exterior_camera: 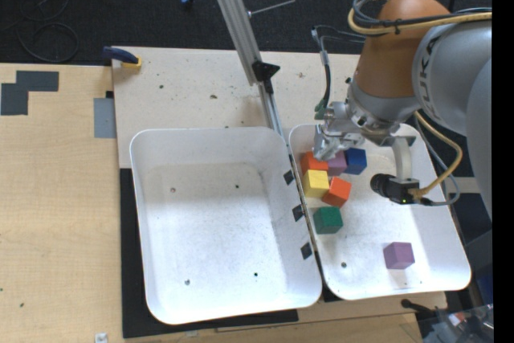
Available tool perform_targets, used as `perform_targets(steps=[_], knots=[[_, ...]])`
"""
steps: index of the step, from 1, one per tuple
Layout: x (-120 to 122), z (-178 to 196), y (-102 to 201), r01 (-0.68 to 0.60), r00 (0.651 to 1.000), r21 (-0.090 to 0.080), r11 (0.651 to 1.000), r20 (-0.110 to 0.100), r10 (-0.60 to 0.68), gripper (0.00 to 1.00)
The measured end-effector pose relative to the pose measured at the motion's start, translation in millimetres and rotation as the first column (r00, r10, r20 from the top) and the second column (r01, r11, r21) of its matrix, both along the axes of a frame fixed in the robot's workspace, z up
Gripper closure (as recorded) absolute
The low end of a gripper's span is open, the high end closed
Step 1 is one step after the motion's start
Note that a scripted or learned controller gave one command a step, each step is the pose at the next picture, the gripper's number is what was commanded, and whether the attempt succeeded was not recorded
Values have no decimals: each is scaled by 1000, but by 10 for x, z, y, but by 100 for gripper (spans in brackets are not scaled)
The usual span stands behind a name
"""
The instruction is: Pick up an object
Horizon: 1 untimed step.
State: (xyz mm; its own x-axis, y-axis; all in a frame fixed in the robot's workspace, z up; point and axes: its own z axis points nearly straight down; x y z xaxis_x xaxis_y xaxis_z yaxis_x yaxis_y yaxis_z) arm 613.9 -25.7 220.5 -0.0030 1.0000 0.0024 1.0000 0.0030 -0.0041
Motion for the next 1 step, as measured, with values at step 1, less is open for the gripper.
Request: perform_targets(steps=[1], knots=[[-15, -78, 487, 0, 1000, 0, 1000, -1, 0, 100]])
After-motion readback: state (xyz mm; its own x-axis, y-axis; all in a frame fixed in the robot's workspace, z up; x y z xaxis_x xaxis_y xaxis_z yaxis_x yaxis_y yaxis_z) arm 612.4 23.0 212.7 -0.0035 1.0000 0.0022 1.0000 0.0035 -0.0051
